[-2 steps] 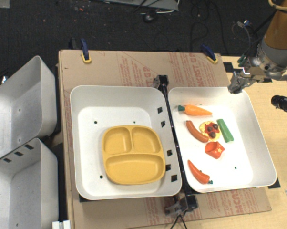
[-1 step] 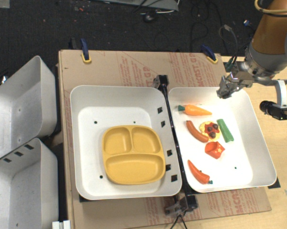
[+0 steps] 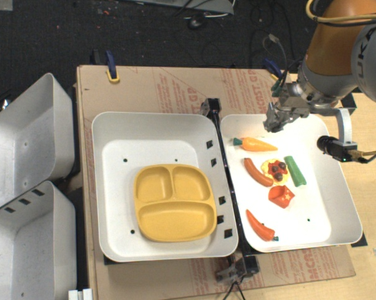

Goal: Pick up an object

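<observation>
While the near end of the right bin [image 3: 338, 227] carries a red chili pepper [image 3: 260, 225] lying aslant, its green stem end toward the near right, the other toy foods lie farther up the same bin. Next comes a red bell pepper piece [image 3: 282, 195], then a cluster: a brown sausage [image 3: 257, 172] running diagonally from upper left to lower right, a yellow piece with dark berries [image 3: 278, 169] just beside it, and a green stick [image 3: 295, 170] slanted alongside on the right. Farther still lies the orange carrot [image 3: 257, 144], its long axis nearly level across the bin, green top to the left and taper to the right. In the left bin [image 3: 107, 167] sits a yellow divided plate [image 3: 174, 202] with three compartments. At the far end of the right bin the gripper [image 3: 274, 124] hangs just above and right of the carrot, not touching it; how wide its fingers stand cannot be told from here, and nothing is seen between them.
</observation>
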